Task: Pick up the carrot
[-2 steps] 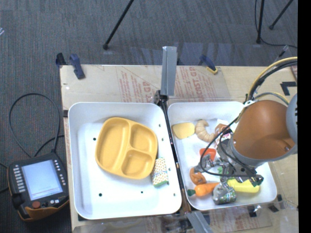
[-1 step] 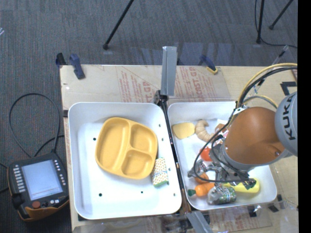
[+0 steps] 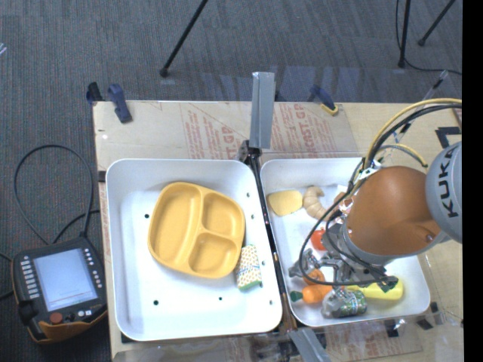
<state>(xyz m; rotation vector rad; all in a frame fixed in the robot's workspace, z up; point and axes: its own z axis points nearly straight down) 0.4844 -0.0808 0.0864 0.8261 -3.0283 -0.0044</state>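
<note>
One carrot (image 3: 311, 294) lies approx. left-right under claw (image 3: 332, 271); claw state unclear.

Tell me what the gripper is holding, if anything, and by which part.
It cannot be told. The gripper sits low in the right bin, right by the carrot, but the arm's wrist hides any contact.

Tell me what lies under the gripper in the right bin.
Under the gripper in the right bin lie the orange carrot, a yellow banana-like piece and a crumpled wrapper. The arm's orange band covers whatever sits in the bin's middle.
</note>
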